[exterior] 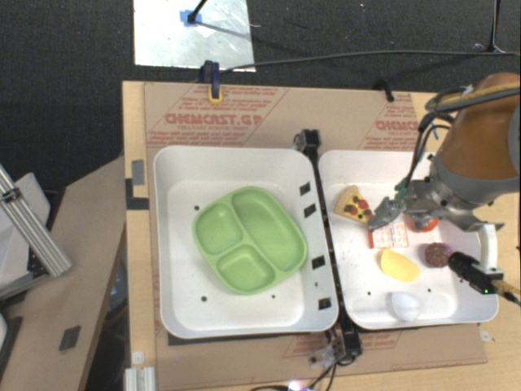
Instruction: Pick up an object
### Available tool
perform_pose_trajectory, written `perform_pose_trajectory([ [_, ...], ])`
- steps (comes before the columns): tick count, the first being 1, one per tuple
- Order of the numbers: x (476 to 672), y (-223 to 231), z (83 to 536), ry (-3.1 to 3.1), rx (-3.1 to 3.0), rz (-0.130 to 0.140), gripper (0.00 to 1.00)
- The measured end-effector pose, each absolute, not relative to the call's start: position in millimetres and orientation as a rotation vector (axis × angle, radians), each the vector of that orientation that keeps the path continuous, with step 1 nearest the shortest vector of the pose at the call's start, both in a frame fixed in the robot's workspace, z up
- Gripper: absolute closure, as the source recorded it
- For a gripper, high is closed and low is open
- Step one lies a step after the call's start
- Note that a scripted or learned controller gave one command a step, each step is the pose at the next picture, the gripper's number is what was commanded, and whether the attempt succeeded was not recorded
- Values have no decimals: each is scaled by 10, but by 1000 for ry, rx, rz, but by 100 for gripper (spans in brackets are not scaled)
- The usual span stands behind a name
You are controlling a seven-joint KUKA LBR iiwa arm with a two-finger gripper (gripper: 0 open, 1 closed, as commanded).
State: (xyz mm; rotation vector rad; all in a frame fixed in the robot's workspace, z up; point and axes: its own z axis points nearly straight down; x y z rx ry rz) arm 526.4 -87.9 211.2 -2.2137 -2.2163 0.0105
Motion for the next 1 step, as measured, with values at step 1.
perform_pose_trajectory([
  [1, 5291, -878, 2173, -2226, -2218, -2, 0],
])
